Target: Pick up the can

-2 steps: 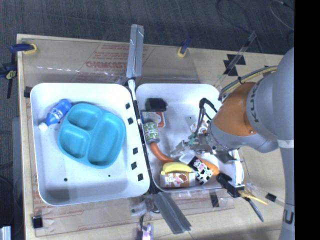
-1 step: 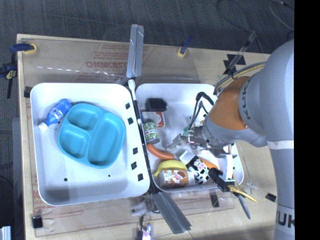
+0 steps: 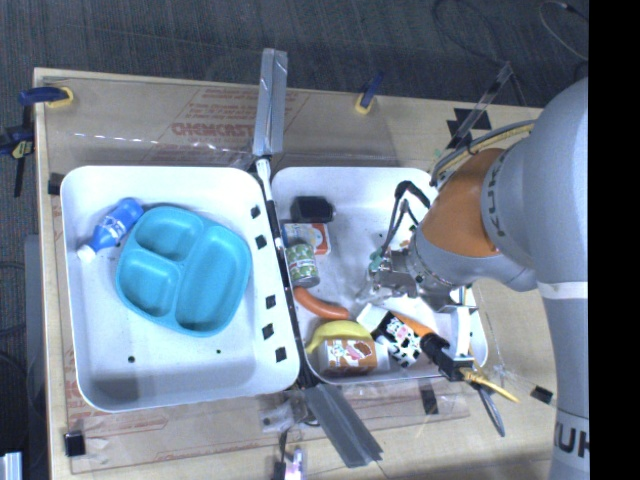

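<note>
**Arm low in the right bin, can off at 9 o'clock**

The gripper (image 3: 385, 273) sits low in the right bin (image 3: 345, 183), tucked under the wrist, and whether it is spread or pressed together I cannot tell. Nothing shows in its grasp. Out at 9 o'clock from it lies the can (image 3: 301, 263), green-labelled, close to the bin's left wall, apart from the gripper. At 12 o'clock of the can, a black block (image 3: 312, 209). At 6 o'clock, a carrot (image 3: 320, 305), then a yellow-lidded jar (image 3: 345, 348). At 5 o'clock of the gripper, a cow-patterned toy (image 3: 402, 340). In the left bin (image 3: 150, 383), 2 things: a blue tray (image 3: 185, 270) and a bottle (image 3: 110, 226) at its 10 o'clock.
</note>
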Robot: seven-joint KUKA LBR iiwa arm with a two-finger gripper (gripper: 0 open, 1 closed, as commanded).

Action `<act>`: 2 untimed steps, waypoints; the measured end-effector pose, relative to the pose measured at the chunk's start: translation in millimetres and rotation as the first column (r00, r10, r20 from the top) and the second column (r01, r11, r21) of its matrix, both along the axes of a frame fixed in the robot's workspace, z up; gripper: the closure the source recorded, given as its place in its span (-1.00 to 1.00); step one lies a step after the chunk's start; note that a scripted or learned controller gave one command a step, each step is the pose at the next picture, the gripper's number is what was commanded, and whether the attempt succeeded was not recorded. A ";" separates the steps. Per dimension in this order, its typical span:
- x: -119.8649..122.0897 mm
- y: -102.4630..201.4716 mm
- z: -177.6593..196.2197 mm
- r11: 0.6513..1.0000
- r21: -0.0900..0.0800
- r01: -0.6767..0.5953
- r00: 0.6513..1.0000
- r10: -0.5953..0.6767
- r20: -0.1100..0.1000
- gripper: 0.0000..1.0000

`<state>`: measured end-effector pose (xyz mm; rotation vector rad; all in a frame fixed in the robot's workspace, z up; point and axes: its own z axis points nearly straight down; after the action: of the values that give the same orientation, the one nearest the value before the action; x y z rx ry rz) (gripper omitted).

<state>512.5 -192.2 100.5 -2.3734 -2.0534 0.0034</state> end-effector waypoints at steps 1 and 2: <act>0.0 0.1 0.0 1.000 0.000 0.000 1.000 0.000 0.000 -1.00; 12.9 9.5 -9.4 1.000 -0.002 0.023 1.000 -0.023 0.003 -1.00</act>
<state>525.4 -182.7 91.1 -2.3997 -2.0278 0.0017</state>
